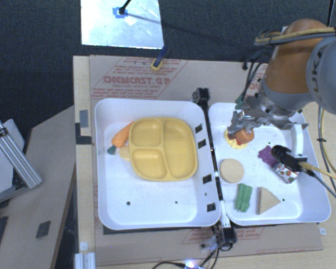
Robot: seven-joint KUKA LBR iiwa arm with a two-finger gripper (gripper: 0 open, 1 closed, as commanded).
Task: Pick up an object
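1. The gripper (239,126) hangs low in the right bin (311,206), over an orange-and-yellow toy (240,139); whether it grips cannot be told.
2. Just beside lie a tan disc (232,170), green piece (243,197), tan wedge (267,200) and purple piece (266,153).
3. The left bin (157,209) holds a yellow tray (159,148) and carrot (121,135).
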